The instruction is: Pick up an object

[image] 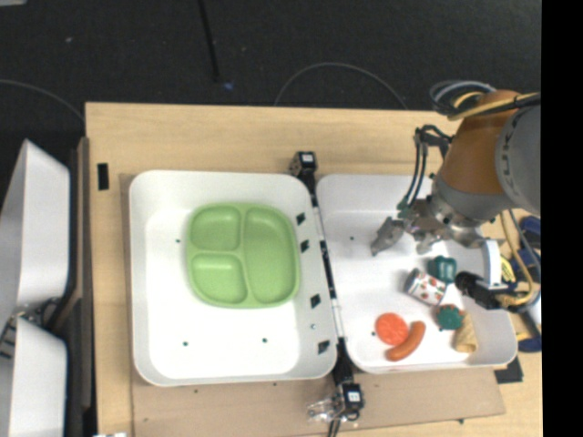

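Over the right bin (360, 209), grey arm (478, 157) reaching in, gripper (398, 233) spread open with nothing between its fingers, poised above bare floor well apart from orange tomato (392, 328), sausage (406, 340) and small can (426, 287) near the front.

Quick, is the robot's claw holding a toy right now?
Gripper: jaws spread open, holding nothing, above the right bin.

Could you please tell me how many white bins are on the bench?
2: the left bin holds a green divided plate; the right bin holds small toys, with the hand above it.
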`<state>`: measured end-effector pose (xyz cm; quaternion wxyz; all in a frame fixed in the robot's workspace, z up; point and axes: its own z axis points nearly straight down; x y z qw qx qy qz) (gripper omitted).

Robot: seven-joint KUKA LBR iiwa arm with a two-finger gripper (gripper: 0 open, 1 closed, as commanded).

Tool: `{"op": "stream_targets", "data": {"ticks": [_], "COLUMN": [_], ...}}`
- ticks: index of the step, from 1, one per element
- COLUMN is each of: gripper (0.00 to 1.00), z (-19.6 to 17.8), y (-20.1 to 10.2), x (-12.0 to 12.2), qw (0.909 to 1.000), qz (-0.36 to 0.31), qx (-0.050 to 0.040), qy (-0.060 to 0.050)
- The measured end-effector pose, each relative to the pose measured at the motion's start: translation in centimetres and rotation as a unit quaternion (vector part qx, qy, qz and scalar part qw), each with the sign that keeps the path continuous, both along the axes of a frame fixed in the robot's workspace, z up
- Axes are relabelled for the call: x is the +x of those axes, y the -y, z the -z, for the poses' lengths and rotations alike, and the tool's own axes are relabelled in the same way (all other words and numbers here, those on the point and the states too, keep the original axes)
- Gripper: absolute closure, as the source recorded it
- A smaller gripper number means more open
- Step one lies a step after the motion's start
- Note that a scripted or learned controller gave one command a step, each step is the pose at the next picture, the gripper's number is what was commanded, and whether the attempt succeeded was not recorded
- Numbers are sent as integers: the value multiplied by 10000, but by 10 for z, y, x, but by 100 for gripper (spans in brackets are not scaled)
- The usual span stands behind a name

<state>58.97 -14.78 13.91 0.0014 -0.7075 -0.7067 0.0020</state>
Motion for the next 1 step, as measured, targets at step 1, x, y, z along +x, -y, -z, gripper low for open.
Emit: {"op": "stream_targets", "data": {"ticks": [1], "gripper": [0], "z": [40], "y": [1], "x": [0], "qw": [10000], "qz": [10], "qx": [-4], "qy": [16]}}
